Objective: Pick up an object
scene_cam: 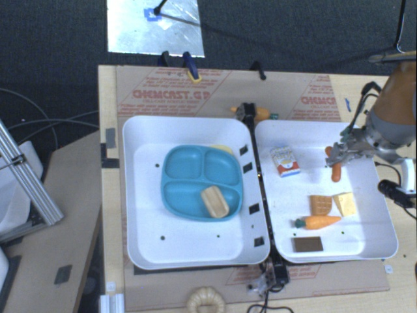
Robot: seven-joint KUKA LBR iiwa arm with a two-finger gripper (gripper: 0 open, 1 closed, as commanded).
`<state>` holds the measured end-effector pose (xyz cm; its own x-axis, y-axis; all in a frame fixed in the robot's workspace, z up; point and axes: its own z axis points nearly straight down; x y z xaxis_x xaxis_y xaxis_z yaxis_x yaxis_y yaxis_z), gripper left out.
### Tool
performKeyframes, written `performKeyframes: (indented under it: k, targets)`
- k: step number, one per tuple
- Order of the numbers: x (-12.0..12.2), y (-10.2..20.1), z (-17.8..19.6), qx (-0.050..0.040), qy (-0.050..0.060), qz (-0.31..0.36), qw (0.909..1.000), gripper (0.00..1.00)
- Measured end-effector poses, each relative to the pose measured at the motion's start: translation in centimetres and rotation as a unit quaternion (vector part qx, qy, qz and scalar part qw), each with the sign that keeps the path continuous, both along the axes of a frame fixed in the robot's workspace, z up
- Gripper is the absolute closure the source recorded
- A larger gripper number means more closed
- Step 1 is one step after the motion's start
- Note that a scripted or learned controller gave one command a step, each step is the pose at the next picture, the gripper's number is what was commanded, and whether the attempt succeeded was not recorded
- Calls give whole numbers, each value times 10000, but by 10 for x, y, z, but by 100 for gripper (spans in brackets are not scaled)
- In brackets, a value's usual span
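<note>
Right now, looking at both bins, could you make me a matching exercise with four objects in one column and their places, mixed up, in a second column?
Objects:
1. bread roll
2. carrot
3. small carton
4. brown block

Places:
A. near front wall of the right bin
B. back left part of the right bin
C. in a compartment of the blue divided plate
D. right bin, just in front of the waffle piece

Pairs: 1-C, 2-D, 3-B, 4-A

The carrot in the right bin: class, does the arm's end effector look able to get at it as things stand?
Probably yes. The carrot lies uncovered in the right bin, with nothing stacked on it. The end effector hangs over the same bin, though a waffle piece lies close beside the carrot.
</note>
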<state>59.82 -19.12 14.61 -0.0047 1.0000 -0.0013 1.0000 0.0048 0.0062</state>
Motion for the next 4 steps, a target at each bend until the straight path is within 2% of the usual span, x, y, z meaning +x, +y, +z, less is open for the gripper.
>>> performKeyframes:
  k: [1,2,4]
  targets:
    - [5,-10,52,-6,-3,-1,10000,100]
    - [6,-10,81,-2,3,2,10000,100]
    - [-2,111,74,15,27,25,10000,100]
